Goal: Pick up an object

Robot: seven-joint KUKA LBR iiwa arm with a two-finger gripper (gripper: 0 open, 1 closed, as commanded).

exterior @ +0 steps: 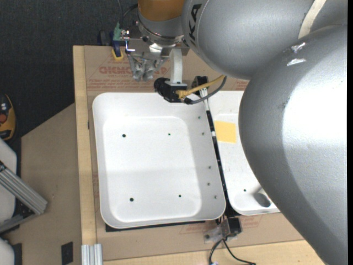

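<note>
Camera view looks down on my gripper (142, 69), which hangs over the bare brown surface (87, 93) near its far edge, just beyond the far rim of the left bin (102, 148). From this angle I cannot tell whether the gripper is open or closed, and I see nothing held in it. I judge that I am parked there, outside both bins, so the camera can see the bin floors before I commit to a reach.

The left bin's floor shows four small dark dots, which look like marks or holes in the floor and not things to lift. The one clear candidate is a flat yellow square (225, 131) in the right bin (242, 204), lying close to the wall that bin shares with the left one. My own arm (276, 48) covers much of the right bin.

From the gripper, the yellow square sits well apart: toward the surface's near edge and toward the view's right, across the far right corner of the left bin. Lying so flat and so close to the wall, it will probably be awkward to pinch.
</note>
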